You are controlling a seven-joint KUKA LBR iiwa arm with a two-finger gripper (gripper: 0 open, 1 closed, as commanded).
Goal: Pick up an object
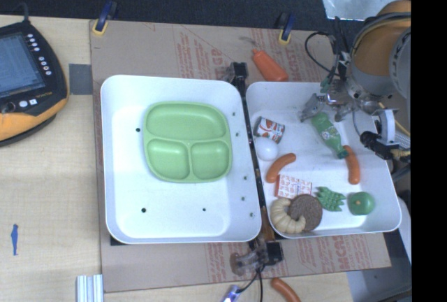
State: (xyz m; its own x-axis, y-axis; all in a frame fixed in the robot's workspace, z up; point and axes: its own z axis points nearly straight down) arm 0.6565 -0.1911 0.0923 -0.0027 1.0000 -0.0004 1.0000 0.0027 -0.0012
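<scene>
The desk [49, 210] carries a brown cardboard sheet [174, 49] on which 2 shallow white bins sit side by side, touching along their inner edges. The left bin [126, 217] holds 1 green divided plate [187, 141], lying flat toward its upper middle. The right bin [297, 94] holds the loose items. The arm [383, 49], grey with an orange band, enters from the right and hangs over that bin's upper right corner. Its gripper [327, 106] sits low over the bin, just above the upper end of a green bottle [329, 135] that lies tilted on the bin floor; whether the jaws are spread or pressed together cannot be told, and nothing is visibly pinched. A handheld control pendant [24, 84] rests at the desk's left edge. In the bin's lower part, a tan ring-shaped pastry [281, 217] lies partly under a brown disc [306, 210], with a green leafy piece [330, 199] and a green round fruit [360, 203] to their right. 2 orange sausages lie apart: 1 [280, 166] near centre, 1 [353, 165] beside the bottle. A small red-and-white carton [269, 129] and a white egg [266, 149] lie at the bin's left wall.
</scene>
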